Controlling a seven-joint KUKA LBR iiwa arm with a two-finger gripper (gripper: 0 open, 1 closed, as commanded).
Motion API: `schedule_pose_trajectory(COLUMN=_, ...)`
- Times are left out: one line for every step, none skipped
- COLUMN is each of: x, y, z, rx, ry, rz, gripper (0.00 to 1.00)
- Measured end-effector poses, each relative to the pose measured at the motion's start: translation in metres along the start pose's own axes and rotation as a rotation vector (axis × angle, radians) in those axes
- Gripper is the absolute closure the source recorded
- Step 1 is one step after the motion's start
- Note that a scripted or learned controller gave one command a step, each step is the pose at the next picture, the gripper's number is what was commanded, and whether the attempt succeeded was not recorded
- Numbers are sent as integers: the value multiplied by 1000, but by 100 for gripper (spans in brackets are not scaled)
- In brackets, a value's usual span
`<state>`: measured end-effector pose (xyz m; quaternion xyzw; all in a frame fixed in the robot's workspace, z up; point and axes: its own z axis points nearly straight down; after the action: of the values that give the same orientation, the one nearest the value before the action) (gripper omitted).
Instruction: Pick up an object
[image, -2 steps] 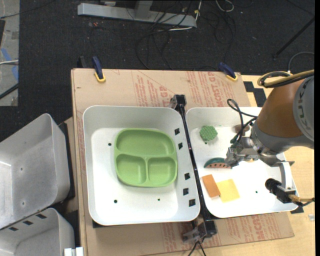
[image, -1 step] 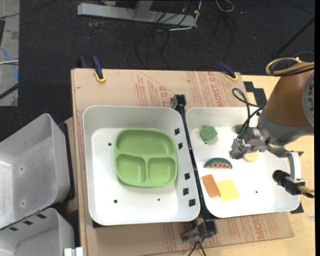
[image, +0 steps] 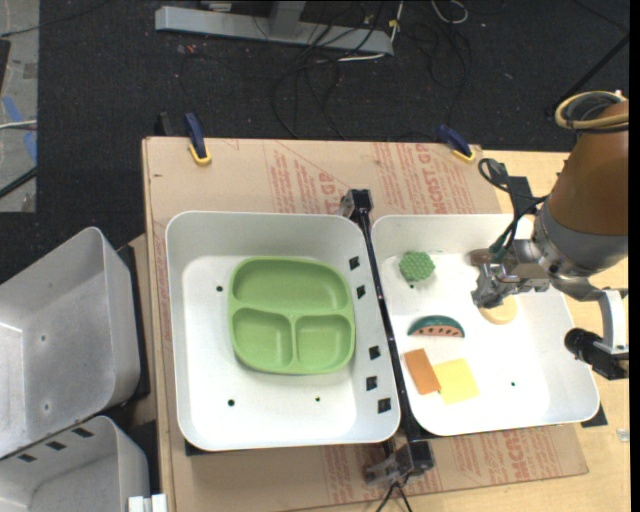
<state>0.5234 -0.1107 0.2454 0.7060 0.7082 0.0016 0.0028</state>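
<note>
The gripper (image: 492, 291) hangs low in the right bin (image: 570, 400), directly over a pale round piece (image: 499, 314); the watermelon slice (image: 436, 327) lies near, toward the green tray (image: 292, 315).

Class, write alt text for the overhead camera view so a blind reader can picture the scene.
A grey robot arm's hand hangs over a pale round piece in the right white bin, which also holds a green bumpy ball, a watermelon slice, an orange block and a yellow block. The left bin holds a green divided plate.
</note>
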Motion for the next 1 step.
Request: schedule_pose_trajectory(x=51, y=15, z=-3, rx=4, ry=3, rz=-5, gripper=100)
